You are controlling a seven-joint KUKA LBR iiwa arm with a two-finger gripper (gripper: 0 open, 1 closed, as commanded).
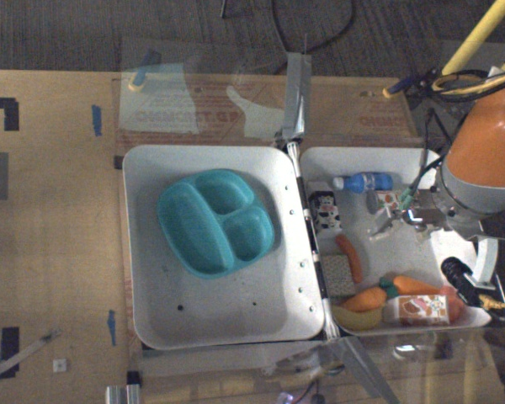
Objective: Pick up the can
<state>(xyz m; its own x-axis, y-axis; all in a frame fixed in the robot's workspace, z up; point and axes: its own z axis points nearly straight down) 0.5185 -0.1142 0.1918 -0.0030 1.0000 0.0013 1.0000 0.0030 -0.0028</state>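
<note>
Over the right bin [353, 156], the fingers [399, 225] hang; whether spread or pressed together, I cannot tell. At their 9 o'clock, near the bin's left wall, sits the black-and-white can [324, 211], seemingly long axis 12-to-6.

A tan wooden table [59, 225] marked with blue tape strips [96, 120] meets dark grey carpeted floor [109, 15] beyond.

The grey arm [475, 171] reaches in from the right, orange band uppermost; its gripper [396, 217] points leftward, low and slightly tilted.
</note>
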